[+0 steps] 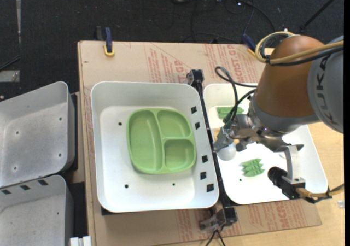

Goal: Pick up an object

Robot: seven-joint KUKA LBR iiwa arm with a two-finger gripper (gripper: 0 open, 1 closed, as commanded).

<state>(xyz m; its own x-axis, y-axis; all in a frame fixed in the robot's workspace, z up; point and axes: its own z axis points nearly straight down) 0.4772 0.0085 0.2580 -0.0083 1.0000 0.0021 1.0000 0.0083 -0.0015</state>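
A small green leafy object (252, 168) lies in the right bin (314, 154), near its front. A second green object (223, 112) sits toward the back left of that bin, partly hidden by the arm and cables. The gripper (228, 144) hangs low over the right bin's left side, close to the wall between the two bins. It lies between the two green objects and just left of the leafy one. The arm's orange band (287, 83) covers much of the right bin from above. I see nothing held.
A green divided plate (162, 140) lies in the middle of the left bin (109, 103). A black divider strip (206, 141) runs between the bins. Grey trays (33, 130) stand off the bench at the left. Cables loop around the wrist.
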